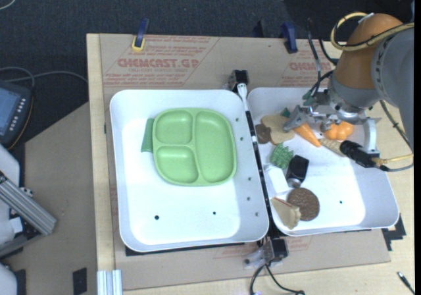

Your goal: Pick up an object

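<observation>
Two bins, tool above carrot

Arm: grey, entering from the right edge of the camera view, upper part of frame, angled down and leftward. Orange band: rounded, above the wrist, facing the camera. Wrist: grey metal block with dark cables looped about it. Tool: at the arm's lower-left end, low down, pointing left; its grasping parts too cluttered to read.
</observation>
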Controlling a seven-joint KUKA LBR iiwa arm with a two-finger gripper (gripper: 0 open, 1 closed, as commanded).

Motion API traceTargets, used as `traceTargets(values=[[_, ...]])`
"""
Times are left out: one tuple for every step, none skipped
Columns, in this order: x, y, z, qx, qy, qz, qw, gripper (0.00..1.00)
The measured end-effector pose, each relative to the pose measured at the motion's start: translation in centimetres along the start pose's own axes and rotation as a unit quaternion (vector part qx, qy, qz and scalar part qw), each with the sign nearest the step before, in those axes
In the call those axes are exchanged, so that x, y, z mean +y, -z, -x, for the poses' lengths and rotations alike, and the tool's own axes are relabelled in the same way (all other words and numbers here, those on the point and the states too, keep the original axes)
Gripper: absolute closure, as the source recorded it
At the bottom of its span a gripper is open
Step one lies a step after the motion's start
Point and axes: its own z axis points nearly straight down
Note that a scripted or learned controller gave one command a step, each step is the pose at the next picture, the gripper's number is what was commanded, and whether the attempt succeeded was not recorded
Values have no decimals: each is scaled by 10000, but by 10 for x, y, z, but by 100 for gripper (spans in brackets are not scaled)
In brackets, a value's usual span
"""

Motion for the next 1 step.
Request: traceTargets(values=[[2, 12, -1, 9, -2, 31, 10000, 100]])
